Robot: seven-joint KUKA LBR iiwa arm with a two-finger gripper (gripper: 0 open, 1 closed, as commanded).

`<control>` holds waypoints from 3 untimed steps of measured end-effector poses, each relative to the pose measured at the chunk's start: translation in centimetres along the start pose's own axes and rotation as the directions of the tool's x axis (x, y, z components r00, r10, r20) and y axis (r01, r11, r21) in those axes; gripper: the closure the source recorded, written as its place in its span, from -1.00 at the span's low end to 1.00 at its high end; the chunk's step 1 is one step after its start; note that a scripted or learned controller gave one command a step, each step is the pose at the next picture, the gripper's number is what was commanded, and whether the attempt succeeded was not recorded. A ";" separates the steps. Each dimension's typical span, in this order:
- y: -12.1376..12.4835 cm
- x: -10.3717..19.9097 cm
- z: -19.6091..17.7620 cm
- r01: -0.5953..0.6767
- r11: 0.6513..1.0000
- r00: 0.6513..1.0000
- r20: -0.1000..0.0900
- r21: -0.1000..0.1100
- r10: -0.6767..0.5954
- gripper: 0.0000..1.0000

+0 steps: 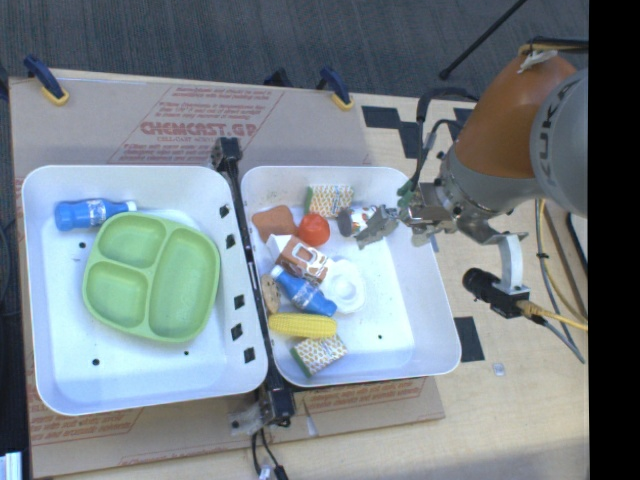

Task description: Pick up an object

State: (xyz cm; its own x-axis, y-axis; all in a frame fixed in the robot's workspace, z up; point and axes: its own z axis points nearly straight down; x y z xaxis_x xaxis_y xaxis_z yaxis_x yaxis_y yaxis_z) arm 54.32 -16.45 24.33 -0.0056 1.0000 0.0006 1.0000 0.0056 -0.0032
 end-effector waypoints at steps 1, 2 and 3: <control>0.8 -1.4 12.1 0.001 1.000 1.000 0.000 0.003 -0.001 -1.00; -6.7 -1.4 15.2 0.001 1.000 1.000 -0.001 0.001 -0.001 -1.00; -6.6 -1.4 14.2 0.008 1.000 1.000 0.000 0.001 -0.008 1.00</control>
State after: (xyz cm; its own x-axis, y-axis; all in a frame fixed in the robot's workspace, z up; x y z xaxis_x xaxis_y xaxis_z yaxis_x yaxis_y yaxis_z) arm 47.68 -17.89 10.16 -0.0134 0.9999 0.0003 0.9999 0.0134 -0.0039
